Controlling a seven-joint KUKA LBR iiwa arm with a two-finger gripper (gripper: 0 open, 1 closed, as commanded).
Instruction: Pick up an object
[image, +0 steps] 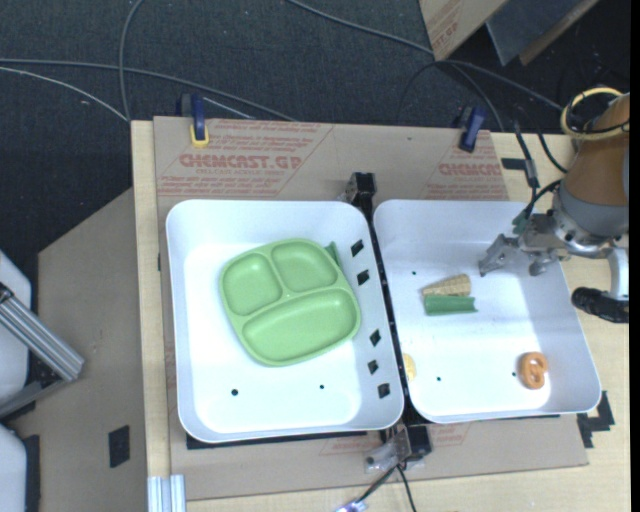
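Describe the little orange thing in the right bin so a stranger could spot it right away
Start at the right shallow white plastic bin and go to its near right corner. The small orange ring-shaped pretzel-like object lies there alone, apart from the green block with the tan wedge at the bin's middle.

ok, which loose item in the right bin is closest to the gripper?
The green block with the tan wedge against it, mid-bin. The orange ring sits farther from the gripper, near the front corner.

Green divided plate (289, 300) lay flat in left bin. Green block (449, 305) touching tan wedge (447, 287) lay mid right bin. Small orange ring (533, 369) lay near right corner.
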